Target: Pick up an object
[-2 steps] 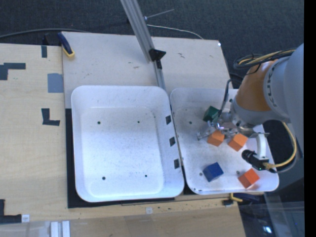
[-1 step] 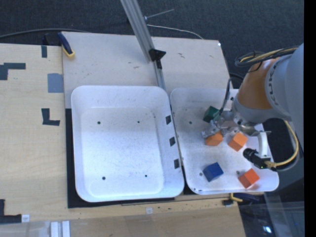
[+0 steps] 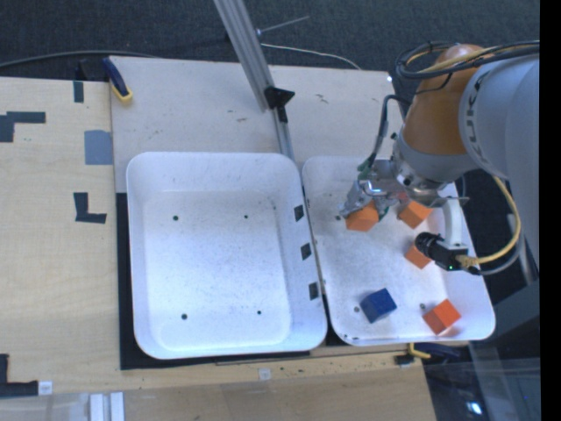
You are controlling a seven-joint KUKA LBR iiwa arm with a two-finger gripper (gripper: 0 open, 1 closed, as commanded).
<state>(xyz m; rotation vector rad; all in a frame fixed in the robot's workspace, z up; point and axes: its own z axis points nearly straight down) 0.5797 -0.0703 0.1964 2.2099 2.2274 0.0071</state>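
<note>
The gripper (image 3: 368, 202) is low in the right bin (image 3: 346, 318), at its upper end, right against an orange block (image 3: 360, 220); whether it is spread or clamped I cannot tell, since the metal parts blur together there, so I would not call the block held; the step looks like the reach and close on that block, and the next move calls for a firm squeeze and a straight lift, checking the block comes up with it; the wrist points steeply down, the orange band (image 3: 438, 121) above it, the grey arm coming in from the right; other orange blocks lie near (image 3: 415, 213), (image 3: 418, 254), (image 3: 442, 316), a blue block (image 3: 379, 304) towards the front; the left bin (image 3: 140, 182) sits alongside on the surface (image 3: 53, 261).
</note>
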